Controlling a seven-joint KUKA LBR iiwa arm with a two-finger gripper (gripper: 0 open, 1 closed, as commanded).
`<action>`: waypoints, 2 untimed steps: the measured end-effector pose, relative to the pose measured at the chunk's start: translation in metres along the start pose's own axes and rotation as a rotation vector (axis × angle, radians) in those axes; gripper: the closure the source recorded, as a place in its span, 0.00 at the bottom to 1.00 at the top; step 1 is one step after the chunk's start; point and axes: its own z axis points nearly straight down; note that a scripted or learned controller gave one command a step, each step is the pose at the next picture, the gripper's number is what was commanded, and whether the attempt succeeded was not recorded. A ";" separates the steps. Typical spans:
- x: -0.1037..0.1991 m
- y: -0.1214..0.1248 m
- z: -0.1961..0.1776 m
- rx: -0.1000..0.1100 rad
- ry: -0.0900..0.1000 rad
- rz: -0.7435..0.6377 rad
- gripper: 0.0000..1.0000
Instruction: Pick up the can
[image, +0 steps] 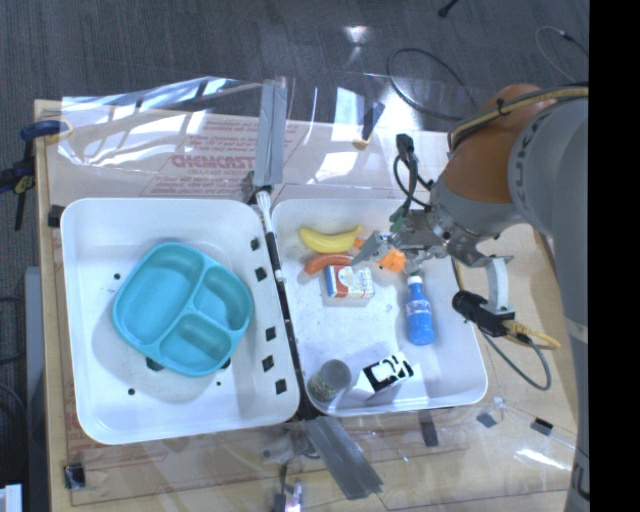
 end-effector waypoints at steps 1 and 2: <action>0.052 -0.018 0.116 -0.001 -0.002 -0.217 0.00; 0.053 -0.018 0.107 0.001 -0.002 -0.222 1.00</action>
